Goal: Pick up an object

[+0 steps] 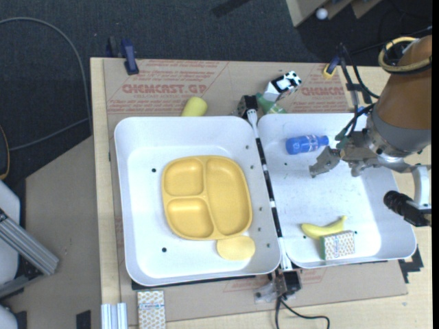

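Right white bin (384, 245), gripper (334, 162) hovering with fingers spread wide, holding nothing, near blue bottle (306, 144)

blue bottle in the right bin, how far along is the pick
Done: the arm's gripper has reached into the right white bin, close to the blue plastic bottle. In hand: nothing shows between its fingers. Left: grasping and lifting; the bottle lies on the bin floor, as do the yellow banana and the sponge block.

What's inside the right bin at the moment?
In the right bin: a blue bottle, a banana and a sponge. The arm covers part of its floor.
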### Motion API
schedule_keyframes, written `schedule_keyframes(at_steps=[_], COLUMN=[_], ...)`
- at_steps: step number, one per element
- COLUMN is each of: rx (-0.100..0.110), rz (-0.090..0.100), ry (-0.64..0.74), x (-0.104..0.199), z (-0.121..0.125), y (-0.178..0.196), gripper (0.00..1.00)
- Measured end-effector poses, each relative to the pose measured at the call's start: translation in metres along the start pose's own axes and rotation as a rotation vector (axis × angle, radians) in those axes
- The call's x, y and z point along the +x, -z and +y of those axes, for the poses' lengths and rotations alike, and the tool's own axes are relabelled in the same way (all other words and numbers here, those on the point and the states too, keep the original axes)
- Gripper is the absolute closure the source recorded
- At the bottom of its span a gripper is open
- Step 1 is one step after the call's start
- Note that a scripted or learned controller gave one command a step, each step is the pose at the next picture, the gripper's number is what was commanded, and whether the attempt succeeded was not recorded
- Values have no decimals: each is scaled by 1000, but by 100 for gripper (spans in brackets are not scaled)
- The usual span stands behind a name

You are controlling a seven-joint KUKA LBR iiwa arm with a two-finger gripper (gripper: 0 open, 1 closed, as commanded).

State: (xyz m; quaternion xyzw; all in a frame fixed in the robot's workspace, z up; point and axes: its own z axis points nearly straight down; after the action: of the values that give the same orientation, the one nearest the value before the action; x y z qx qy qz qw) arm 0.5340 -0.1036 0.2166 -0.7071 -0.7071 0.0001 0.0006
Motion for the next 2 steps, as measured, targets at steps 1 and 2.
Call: schedule_keyframes(at_steps=[1, 2], rx=[0, -3], rz=[-1, -1], ry=[-1, 1], x=[-45, -18], z=[-45, 18], y=[-132, -72], gripper=[0, 0])
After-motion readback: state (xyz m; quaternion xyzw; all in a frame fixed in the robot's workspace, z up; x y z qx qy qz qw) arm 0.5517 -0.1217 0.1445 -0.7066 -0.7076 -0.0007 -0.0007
